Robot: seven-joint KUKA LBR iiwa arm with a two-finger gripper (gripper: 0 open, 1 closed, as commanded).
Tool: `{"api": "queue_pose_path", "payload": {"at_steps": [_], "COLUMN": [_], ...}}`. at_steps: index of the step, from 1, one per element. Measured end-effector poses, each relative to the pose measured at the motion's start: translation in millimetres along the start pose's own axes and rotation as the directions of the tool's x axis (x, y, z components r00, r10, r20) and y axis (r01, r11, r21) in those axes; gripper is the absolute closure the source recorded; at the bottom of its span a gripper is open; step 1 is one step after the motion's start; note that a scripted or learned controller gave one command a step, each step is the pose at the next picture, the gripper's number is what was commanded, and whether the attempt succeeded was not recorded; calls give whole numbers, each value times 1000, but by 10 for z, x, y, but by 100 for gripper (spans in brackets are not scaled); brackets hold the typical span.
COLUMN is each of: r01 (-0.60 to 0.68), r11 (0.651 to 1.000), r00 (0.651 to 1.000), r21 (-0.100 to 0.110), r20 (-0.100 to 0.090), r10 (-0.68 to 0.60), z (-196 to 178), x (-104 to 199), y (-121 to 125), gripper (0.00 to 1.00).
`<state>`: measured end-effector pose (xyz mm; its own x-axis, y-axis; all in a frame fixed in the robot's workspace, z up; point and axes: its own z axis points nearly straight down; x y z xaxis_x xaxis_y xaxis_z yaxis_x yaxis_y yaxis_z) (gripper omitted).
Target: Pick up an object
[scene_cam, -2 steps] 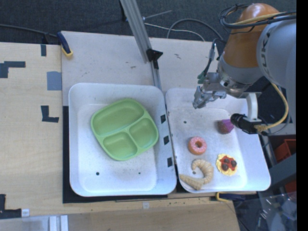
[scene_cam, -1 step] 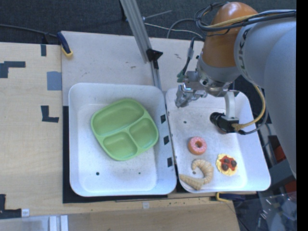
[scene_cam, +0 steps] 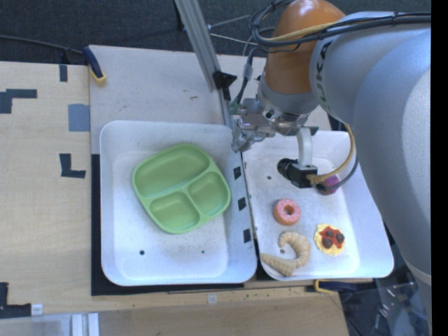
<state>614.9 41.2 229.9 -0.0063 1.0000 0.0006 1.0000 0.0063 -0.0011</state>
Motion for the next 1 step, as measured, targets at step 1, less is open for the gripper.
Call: {"api": "queue_pose_path", "payload": {"at_steps": [1], "r01": [0], "r11": [1000], "r00": [1000], "r21": [-1], "r20": [-1], "r10": [0], "z": [-83], "x": [453], "y": [248], "gripper": [100]}}
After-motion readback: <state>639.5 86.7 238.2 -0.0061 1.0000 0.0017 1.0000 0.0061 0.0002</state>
